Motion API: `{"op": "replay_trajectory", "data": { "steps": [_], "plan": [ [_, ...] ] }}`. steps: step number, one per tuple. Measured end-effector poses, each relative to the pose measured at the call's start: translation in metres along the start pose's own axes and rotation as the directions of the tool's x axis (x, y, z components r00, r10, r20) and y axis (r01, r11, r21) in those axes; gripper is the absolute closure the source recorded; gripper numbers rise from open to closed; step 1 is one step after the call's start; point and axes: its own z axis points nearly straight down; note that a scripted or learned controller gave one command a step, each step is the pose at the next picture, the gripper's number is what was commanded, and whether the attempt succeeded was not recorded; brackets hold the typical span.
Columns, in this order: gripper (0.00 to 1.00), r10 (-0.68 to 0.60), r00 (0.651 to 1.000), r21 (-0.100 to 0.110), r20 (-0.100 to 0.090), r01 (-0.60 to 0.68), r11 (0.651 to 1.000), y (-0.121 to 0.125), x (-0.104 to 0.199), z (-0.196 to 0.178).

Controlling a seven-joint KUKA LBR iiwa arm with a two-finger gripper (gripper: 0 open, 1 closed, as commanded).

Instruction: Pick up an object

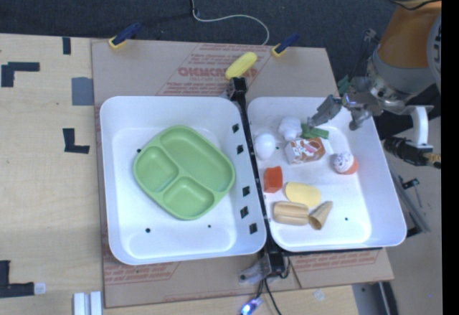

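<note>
The arm reaches in from the right, and its gripper [324,114] hangs over the far part of the right bin [373,224]. From where I stand I cannot tell how far the jaws are parted, and nothing is seen held by them.

The candidates for picking all lie in the right bin. A white packet with red print [304,151] sits just below the gripper tip, a green piece [314,133] touching its top edge. A small white lump [289,125] and a white egg shape [265,143] lie to its left, near the divider [247,163]. A round white and orange item [344,162] lies to its right. Nearer the front sit an orange block [272,179], a yellow piece [303,194], a tan bread roll [290,213] and a cone [320,214], the last three touching or nearly so.

Judgement: the approach step is in hand; no grasp is made. The next move calls for a short descent onto the packet or the green piece.

Room: the back cluster is crowded, so the fingers could nudge neighbours. The far wall of the bin is close behind the gripper. The front right of that bin's floor lies open. The left bin [118,234] holds a green divided tray [183,171], well apart from the work
</note>
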Motion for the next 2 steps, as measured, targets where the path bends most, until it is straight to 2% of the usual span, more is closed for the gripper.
{"op": "replay_trajectory", "data": {
  "steps": [1, 2],
  "plan": [
    [0.00, -0.001, 1.000, 0.012, -0.004, 0.001, 1.000, -0.011, 0.029, 0.106],
    [0.00, 0.001, 1.000, -0.006, 0.003, -0.001, 1.000, 0.043, 0.026, 0.146]
  ]
}}
